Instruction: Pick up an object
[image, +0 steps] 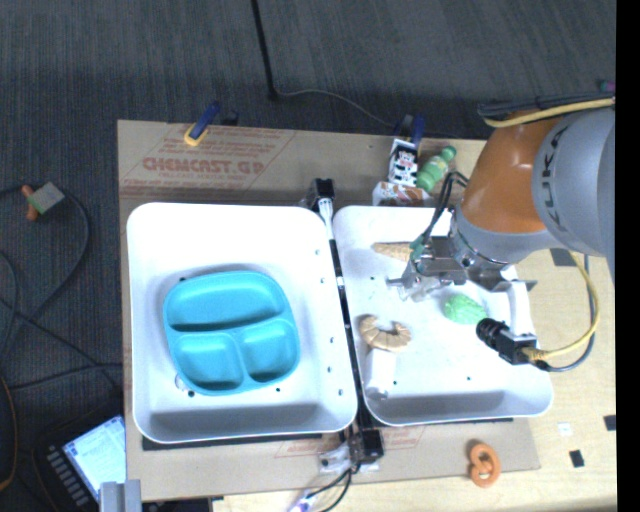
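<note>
One camera hangs fixed above the desk and looks down on it at a slant, far enough back to take in both white bins whole, the left bin and the right bin side by side near the middle of the view. Dark carpet fills the top and left margins beyond the desk. The grey and orange arm enters from the right edge, over the right bin.
</note>
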